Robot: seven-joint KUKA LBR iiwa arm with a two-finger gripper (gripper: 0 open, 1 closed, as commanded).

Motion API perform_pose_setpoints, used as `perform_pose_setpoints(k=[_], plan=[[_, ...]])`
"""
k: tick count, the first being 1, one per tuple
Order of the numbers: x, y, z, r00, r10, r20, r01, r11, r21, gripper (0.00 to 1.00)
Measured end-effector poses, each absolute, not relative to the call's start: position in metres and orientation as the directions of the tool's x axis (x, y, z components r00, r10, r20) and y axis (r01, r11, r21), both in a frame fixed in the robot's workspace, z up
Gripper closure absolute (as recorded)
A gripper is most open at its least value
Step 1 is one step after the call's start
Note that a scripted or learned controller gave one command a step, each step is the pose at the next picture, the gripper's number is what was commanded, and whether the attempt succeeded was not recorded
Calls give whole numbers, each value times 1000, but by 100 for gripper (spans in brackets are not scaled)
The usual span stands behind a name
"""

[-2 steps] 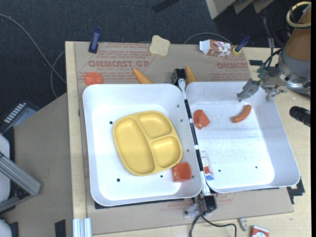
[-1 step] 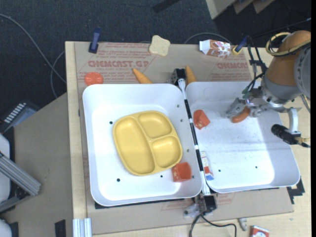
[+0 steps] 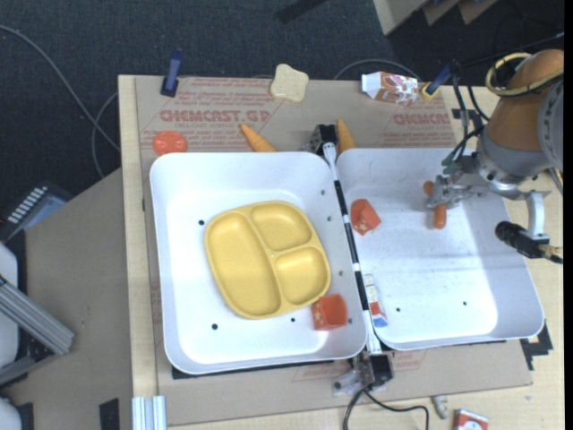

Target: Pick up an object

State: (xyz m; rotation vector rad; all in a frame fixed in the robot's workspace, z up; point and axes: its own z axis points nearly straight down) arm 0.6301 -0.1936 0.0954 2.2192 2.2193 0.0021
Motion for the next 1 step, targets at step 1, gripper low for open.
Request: perform_pose_setpoints(k=[1], plan=[[638, -124, 85, -2, 1000, 2, 1000, 2, -1, 100]])
